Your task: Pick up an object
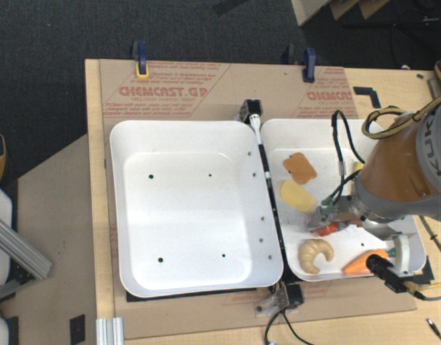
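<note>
Reaching in from the right edge of the counter point(206, 85), the grey arm point(403, 171) with its orange band hangs low over the right bin point(278, 131), its hand point(328, 218) down near the middle of that bin's floor. From where I stand I cannot tell whether the hand is apart or together; the wrist and cables hide too much of it. A small red thing point(326, 229) lies right under the hand, touching or nearly touching it, but I cannot see it clamped. Just beside the hand, toward the divide between the bins, sits a pale yellow piece point(298, 195), and beyond that, nearer the far edge of the counter, a flat brown biscuit-like piece point(300, 167). Toward the near edge lies a tan croissant shape point(316, 254), and close to the bin's near right corner an orange carrot-like piece point(360, 264). The left bin point(119, 192) sits alongside, its white floor marked with a few dark dots. Two blue clamps point(140, 52) grip the far edge of the counter.
</note>
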